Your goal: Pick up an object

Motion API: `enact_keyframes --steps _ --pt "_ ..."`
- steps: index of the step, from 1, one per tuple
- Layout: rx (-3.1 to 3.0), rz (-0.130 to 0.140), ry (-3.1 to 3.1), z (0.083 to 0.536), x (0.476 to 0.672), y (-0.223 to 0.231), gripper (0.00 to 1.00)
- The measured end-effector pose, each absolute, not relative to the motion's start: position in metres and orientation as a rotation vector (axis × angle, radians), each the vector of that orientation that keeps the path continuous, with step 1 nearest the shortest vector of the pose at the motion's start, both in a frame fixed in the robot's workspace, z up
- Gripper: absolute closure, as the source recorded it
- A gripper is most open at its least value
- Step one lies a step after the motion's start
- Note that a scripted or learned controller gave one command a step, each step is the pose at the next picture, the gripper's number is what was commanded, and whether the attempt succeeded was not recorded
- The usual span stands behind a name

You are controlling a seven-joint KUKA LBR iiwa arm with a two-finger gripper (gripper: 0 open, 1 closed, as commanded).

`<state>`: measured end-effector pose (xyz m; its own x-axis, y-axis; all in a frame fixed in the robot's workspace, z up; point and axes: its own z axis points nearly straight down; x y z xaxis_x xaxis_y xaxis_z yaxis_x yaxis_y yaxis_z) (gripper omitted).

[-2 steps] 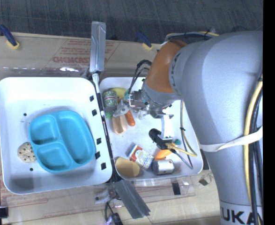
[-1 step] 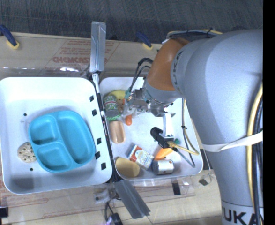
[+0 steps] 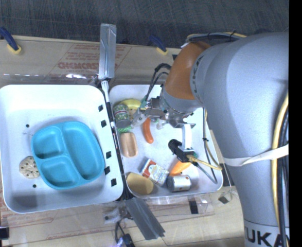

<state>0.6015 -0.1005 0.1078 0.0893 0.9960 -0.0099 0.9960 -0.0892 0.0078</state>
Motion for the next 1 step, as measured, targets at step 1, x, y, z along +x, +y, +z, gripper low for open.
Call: enact_keyframes --steps 1 --pt "2.306 0.001 2.123 0.1171 0.602 -0.097 1.0"
